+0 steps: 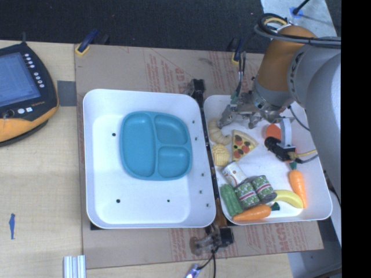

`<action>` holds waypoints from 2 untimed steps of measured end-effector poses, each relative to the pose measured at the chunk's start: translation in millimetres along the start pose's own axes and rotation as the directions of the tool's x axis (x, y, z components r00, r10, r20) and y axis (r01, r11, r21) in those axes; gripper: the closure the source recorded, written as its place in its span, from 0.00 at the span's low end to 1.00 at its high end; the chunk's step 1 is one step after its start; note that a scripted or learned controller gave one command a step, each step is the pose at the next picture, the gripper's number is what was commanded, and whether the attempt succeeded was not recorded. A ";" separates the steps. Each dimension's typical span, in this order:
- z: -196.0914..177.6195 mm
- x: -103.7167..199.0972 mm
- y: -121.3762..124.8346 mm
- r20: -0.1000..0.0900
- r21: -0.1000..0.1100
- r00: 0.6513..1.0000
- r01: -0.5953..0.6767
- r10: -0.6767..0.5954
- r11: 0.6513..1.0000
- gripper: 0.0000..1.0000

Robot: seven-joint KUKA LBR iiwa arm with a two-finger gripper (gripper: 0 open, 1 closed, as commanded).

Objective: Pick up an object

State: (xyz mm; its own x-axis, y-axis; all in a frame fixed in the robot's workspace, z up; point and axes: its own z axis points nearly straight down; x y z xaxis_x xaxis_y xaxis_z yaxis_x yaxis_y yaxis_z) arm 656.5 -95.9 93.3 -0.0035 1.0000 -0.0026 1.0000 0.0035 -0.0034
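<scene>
this was a robotics lab: a pale wooden tabletop (40, 178) carried an orange-and-grey teach pendant with a screen (20, 94), a clamped brown cardboard sheet (145, 68) and a grey industrial arm (313, 74).

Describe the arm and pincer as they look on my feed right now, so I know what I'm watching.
The arm is bulky, rounded and light grey, with an orange band above the wrist. Black and yellow cables loop at the top of that band. The pincer is a small dark metal assembly with thin, spindly linkages, over the right bin.

Toys (255, 191) crowding right bin (316, 213); open floor around blue plate (156, 145).
</scene>
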 end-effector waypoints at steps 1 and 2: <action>-0.2 1.2 -0.1 0.001 0.000 1.000 0.000 0.000 1.000 0.00; -0.2 1.1 -0.1 0.001 0.000 1.000 -0.001 0.001 1.000 0.00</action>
State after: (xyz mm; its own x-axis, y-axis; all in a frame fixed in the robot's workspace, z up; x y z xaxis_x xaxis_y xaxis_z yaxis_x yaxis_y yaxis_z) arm 656.4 -94.8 93.4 -0.0029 1.0000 -0.0036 1.0000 0.0029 -0.0037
